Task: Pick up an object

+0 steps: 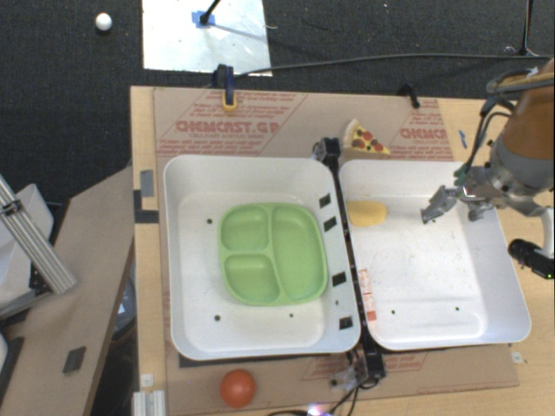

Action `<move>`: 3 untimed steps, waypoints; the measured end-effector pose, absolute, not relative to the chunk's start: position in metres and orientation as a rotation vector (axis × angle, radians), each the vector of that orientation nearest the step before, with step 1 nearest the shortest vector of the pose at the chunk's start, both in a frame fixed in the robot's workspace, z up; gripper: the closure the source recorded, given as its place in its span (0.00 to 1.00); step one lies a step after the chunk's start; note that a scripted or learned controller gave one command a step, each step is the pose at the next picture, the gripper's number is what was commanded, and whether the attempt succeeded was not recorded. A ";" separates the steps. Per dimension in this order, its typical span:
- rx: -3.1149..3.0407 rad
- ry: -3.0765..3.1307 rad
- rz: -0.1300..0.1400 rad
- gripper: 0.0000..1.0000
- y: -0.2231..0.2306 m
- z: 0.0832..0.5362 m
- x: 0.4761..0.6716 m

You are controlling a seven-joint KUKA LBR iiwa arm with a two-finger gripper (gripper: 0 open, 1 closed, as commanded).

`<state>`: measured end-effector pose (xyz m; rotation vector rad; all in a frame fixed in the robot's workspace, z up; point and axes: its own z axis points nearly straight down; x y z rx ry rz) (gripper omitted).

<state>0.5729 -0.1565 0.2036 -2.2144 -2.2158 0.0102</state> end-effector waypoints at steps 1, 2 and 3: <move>-2.219 -2.226 -0.001 0.00 -0.156 0.211 0.576; -2.217 -2.221 0.003 0.00 -0.151 0.149 0.573; -2.220 -2.223 0.001 0.00 -0.156 0.106 0.576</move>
